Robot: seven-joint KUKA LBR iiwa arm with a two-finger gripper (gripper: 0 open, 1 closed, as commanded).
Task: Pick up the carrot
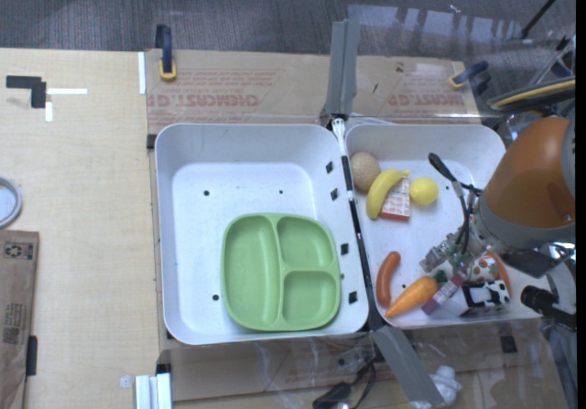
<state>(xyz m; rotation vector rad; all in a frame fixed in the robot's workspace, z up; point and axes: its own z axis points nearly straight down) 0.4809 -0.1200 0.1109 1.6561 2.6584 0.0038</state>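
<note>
The tapered orange carrot [411,295] lies near the right white bin's [389,134] front edge; the end effector [455,263] hovers beside it, grip unclear. Upside-down red lettering on the cardboard [220,87] is too blurred to read surely.

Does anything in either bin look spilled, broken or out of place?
Nothing stands out. The green plate sits flat in the left bin. The carrot, sausage, banana and lemon lie loose but intact in the right bin.

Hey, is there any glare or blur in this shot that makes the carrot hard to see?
Camera view: lighting is even and soft, with no glare on the carrot, which is sharp against the white right bin; the gripper beside it is cluttered and harder to read.
</note>
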